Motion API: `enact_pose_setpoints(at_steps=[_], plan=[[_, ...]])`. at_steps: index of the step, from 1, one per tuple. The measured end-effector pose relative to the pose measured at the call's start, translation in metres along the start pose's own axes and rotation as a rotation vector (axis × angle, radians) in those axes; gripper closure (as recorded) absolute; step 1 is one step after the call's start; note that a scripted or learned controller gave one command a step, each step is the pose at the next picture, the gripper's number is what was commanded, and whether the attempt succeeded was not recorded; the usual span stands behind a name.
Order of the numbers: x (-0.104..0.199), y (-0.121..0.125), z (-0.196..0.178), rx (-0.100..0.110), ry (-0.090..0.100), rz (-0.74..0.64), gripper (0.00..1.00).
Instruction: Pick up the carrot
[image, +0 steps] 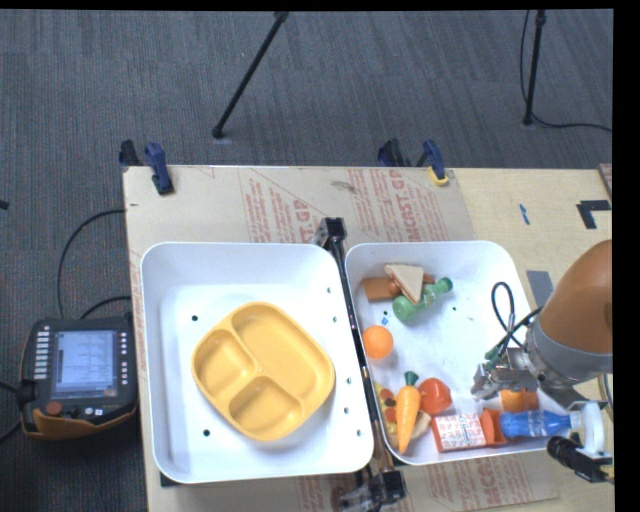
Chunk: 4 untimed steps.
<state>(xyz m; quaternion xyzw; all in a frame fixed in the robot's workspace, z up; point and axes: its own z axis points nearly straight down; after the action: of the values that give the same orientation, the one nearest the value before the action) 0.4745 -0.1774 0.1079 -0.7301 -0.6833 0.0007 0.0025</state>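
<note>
Presumably light, rigid and smooth, the carrot (407, 412) (green top uppermost) is best pinched mid-body; whether the jaws (494, 378) are open cannot be told.

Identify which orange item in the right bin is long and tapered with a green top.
The orange plastic carrot near the bin's front edge; the orange ball is round and plain.

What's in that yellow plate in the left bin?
Nothing visible: the yellow plate has three bare compartments. It lies alone in the left bin. What is under the plate is covered. The carrot lies in the right bin.
</note>
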Motion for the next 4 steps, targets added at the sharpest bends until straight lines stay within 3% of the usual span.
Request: enact_pose_setpoints(at_steps=[1, 2, 3, 4], plan=[[0.045, -0.002, 0.000, -0.001, 0.000, 0.576, 1.00], [0.045, -0.002, 0.000, -0.001, 0.000, 0.575, 0.00], [0.096, -0.006, -0.010, -0.001, 0.000, 0.801, 0.00], [0.155, -0.010, -0.079, -0.001, 0.000, 1.302, 0.00]])
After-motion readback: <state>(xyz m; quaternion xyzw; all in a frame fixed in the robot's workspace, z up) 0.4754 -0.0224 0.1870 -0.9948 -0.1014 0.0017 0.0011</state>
